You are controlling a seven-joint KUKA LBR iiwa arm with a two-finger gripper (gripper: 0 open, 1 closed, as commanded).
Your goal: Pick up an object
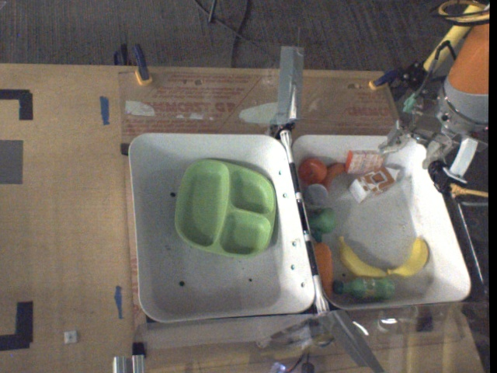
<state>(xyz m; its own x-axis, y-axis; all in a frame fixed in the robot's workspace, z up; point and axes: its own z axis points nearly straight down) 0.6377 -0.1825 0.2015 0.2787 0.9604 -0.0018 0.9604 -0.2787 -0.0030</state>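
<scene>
While tool [415, 142] finger state cannot be told, small cartons [371, 173] lie crowded beneath; a descent risks nudging both.

- A yellow banana [382, 264] lies curved in the right bin, ends turned up, near its front wall.
- A green bottle [366, 288] lies on its side just in front of it.
- A carrot [324, 266] lies along the left wall.
- A red tomato [313, 170] sits at the back left corner.
- A small white-and-orange carton [373, 183] lies tilted near the back.
</scene>
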